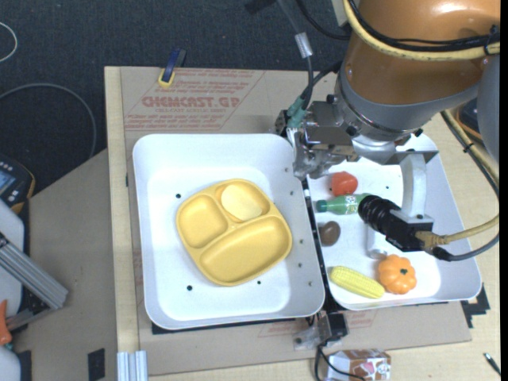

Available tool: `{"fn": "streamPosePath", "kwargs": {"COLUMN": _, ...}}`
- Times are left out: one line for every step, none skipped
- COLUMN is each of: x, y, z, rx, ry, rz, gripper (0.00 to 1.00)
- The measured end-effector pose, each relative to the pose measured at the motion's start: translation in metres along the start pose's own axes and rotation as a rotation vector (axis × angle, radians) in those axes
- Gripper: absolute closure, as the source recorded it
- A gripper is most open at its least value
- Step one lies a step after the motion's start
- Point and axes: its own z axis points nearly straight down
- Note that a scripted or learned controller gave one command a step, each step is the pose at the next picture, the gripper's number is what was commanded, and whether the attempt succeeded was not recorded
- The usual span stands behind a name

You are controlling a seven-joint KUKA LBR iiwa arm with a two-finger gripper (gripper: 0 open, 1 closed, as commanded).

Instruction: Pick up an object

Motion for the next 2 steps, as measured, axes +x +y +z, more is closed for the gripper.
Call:
{"fn": "streamPosePath", "kwargs": {"x": 0.09, "y": -0.005, "z": 0.102, "rx": 0.023, "ry": -0.004, "rz": -0.013, "gripper": 1.0}}
{"fn": "streamPosePath", "kwargs": {"x": 0.068, "y": 0.05, "z": 0.15, "rx": 0.017, "ry": -0.006, "rz": 0.0, "gripper": 1.0}}
